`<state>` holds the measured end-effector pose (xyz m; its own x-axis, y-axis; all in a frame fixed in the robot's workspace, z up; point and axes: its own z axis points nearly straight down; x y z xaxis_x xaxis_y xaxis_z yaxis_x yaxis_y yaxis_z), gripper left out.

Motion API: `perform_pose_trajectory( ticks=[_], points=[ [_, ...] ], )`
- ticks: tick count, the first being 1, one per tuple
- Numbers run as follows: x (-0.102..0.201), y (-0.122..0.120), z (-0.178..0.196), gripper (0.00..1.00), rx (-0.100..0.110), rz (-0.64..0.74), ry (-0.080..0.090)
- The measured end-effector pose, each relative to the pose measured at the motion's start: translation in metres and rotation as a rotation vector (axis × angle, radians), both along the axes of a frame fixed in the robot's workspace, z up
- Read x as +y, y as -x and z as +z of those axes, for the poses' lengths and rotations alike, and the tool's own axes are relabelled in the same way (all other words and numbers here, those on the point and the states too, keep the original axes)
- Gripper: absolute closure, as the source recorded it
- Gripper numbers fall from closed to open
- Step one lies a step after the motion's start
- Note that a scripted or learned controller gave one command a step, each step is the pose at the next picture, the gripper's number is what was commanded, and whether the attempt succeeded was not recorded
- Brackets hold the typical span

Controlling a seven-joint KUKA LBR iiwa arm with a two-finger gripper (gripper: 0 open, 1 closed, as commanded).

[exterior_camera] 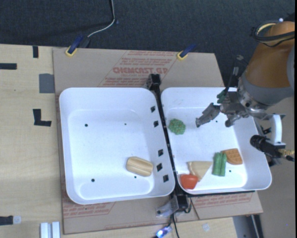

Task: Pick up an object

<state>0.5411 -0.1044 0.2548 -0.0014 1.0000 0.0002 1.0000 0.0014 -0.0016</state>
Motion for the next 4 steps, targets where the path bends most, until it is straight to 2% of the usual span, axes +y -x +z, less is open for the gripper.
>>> perform_pose_trajectory(
  ticks=[1, 2, 3, 4],
  points=[
    [0.104, -0.008, 0.044, 0.0, -0.005, 0.011, -0.003],
    [0.164, 0.013, -0.06, 0.0, 0.012, 0.005, -0.001],
    [0.22, 0.058, 0.041, 0.0, -0.007, 0.009, -0.005],
    [0.25, 0.059, -0.021, 0.0, 0.006, 0.002, 0.002]
  ],
)
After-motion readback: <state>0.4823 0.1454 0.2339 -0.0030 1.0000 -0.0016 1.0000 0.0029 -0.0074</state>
